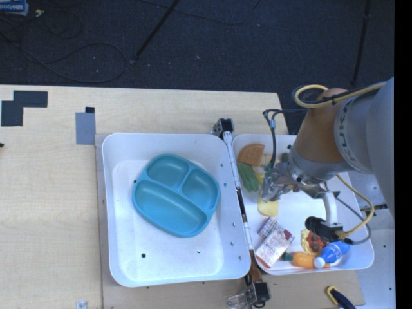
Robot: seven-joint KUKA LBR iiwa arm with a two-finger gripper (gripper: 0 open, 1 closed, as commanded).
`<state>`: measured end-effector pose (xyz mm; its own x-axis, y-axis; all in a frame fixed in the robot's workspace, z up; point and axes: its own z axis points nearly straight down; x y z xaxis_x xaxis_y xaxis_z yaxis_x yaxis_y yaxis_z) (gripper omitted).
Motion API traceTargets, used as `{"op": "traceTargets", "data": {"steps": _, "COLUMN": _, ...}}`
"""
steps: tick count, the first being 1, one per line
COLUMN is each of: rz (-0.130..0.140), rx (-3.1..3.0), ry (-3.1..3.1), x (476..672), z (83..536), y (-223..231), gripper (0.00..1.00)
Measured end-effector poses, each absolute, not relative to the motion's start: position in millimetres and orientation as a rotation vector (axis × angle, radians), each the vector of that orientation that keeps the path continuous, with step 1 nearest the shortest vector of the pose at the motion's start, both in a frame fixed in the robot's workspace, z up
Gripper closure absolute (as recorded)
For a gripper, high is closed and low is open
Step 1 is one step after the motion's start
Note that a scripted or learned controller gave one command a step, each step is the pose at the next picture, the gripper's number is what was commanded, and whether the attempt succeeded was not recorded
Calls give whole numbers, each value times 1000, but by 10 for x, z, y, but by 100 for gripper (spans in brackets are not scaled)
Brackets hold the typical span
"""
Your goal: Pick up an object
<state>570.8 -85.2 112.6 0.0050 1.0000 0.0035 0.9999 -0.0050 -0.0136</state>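
Observation:
My gripper (275,188) hangs low in the right bin (364,257), near its left side. Its tip is right above a pale yellow object (268,207) and beside a green object (248,176). A tan waffle-like piece (251,153) lies at the bin's far left corner. Toward the front lie a red-and-white packet (273,243), an orange carrot-like toy (300,260), a blue-capped bottle (332,253) and a small red item (313,241). The wrist hides the bin's middle.
The left bin (119,262) holds a blue divided plate (175,194). A ridge with clamps (235,192) separates the two bins. The grey arm with its orange band (322,134) covers the right bin's far side. Cables trail near the arm.

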Motion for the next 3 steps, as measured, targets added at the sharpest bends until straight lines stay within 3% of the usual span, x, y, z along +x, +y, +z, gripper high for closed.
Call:
{"op": "traceTargets", "data": {"steps": 1, "rz": 11, "rx": -2219, "ry": -2207, "x": 5708, "z": 1126, "y": -851, "gripper": 0}}
{"op": "traceTargets", "data": {"steps": 2, "rz": 14, "rx": -2217, "ry": -2204, "x": 5705, "z": 1212, "y": -856, "gripper": 100}}
{"op": "traceTargets", "data": {"steps": 3, "rz": 14, "rx": -2217, "ry": -2204, "x": 5705, "z": 1212, "y": -855, "gripper": 0}}
